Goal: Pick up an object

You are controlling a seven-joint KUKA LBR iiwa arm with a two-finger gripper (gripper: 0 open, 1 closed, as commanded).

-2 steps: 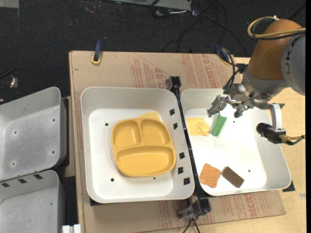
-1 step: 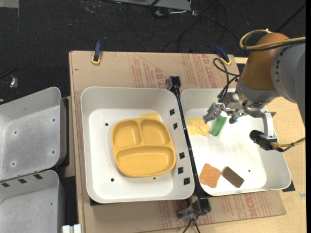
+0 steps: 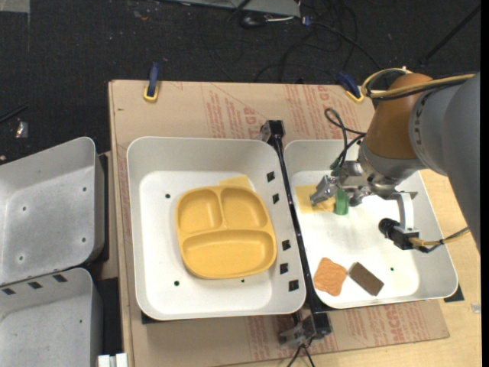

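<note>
With the claw (image 3: pixel 336 195) low in the right bin (image 3: pixel 428 281), seemingly clamped on a small green object (image 3: pixel 341 205), lift straight up, avoiding the yellow piece (image 3: pixel 304 199) at nine o'clock.

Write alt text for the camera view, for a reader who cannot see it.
A grey arm reaches from the right into the right bin, its claw low beside a green object and a yellow patch. An orange piece and a brown block lie near the front; the left bin holds a yellow tray.
</note>
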